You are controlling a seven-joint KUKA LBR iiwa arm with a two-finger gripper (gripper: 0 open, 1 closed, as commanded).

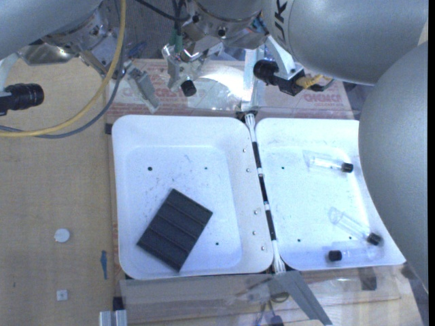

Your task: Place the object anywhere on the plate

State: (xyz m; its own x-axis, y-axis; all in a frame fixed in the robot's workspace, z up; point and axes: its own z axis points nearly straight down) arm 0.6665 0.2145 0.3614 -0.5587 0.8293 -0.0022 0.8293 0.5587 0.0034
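**Dark plate in the left bin, vials in the right**

The ridged black plate [175,229] lies tilted in the left bin [136,141]. Right of that plate, the right bin [285,134] holds three clear vials with black caps [328,162] [353,225] [350,253]. Far behind the plate, the gripper [185,80] hangs above the worktop [54,182]; its state cannot be told.

Dark ribbed plate [175,229] tilted in left bin [136,141], toward 7 o'clock. Three clear vials [328,162] in right bin [285,141]. Gripper [182,80] at 12 o'clock, above bins.
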